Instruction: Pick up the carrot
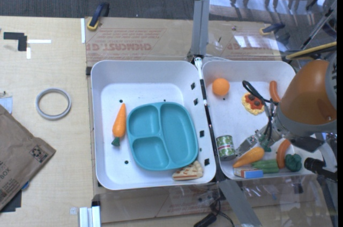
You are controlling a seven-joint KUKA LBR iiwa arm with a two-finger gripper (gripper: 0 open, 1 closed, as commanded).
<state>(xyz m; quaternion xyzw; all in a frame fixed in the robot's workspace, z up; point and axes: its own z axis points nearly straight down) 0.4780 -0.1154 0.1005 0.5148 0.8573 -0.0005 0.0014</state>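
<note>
Two carrots are in view. One orange carrot (119, 122) with a green stem lies in the left bin, to the left of the teal plate. A second carrot (250, 157) lies at a slant near the front of the right bin. My gripper (259, 140) hangs low over the right bin, just above and behind that second carrot's thick end. The orange-banded wrist (310, 97) hides the bin's right side. Nothing visibly sits in the gripper.
The left bin (107, 92) holds a teal divided plate (161, 135) and a waffle piece (187, 171). The right bin (236, 68) holds an orange ball (220, 86), a pizza toy (253, 103), a sausage (274, 90), a can (225, 146), green vegetables (292, 161) and a small box (248, 172).
</note>
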